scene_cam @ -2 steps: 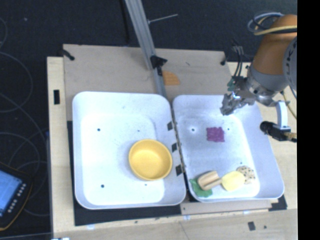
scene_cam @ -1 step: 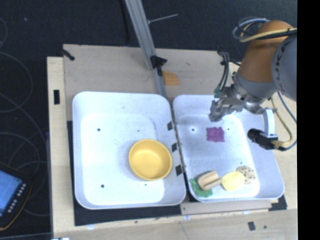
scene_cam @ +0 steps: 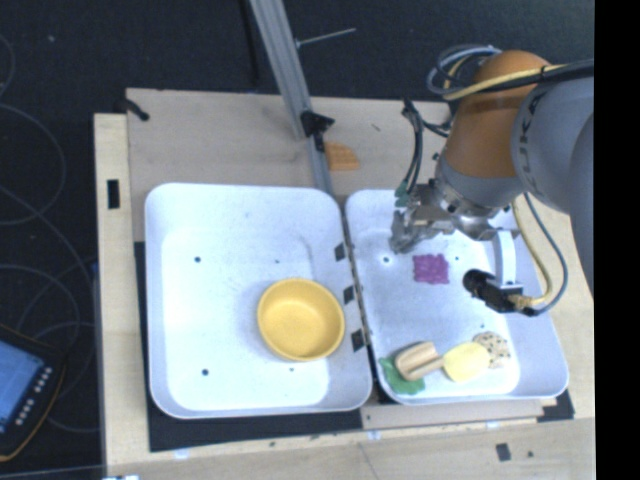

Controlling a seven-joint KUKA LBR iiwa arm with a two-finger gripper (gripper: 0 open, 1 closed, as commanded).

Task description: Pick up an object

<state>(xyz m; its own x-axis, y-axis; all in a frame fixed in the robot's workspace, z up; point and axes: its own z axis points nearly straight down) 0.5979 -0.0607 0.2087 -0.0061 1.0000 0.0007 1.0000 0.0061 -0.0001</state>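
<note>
Purple piece [scene_cam: 431, 268] sits at four o'clock of my pincer [scene_cam: 405, 236]; grip state unclear, I'd centre before descending.

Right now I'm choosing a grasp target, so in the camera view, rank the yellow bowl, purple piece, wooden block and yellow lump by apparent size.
1. Yellow bowl, clearly largest.
2. Wooden block and yellow lump: they look alike, so I won't rank them.
3. Purple piece, slightly smaller, though only narrowly.
</note>
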